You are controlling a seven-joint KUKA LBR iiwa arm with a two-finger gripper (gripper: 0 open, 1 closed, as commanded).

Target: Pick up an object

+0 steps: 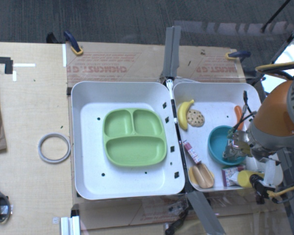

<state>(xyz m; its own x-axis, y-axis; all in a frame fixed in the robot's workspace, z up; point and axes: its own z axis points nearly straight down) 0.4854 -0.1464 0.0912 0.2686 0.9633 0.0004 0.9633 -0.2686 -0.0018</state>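
- On the left of the worktop (29, 106) a ring of tape (54, 147) lies by itself, well apart from the bins.
- The left bin (83, 180) holds just a green divided plate (134, 137), untouched.
- In the right bin (215, 94), a banana (184, 114) and a cookie (195, 117) sit at its upper left, a wrapped bar (191, 152) and a wooden scoop (201, 175) lower down.
- The pincer (233, 148) hangs low over the teal bowl (219, 145), at its right rim; I cannot tell how its grip stands.
- Nothing looks lifted yet; I judge the pick is at the reaching stage, with grasp and raise left.
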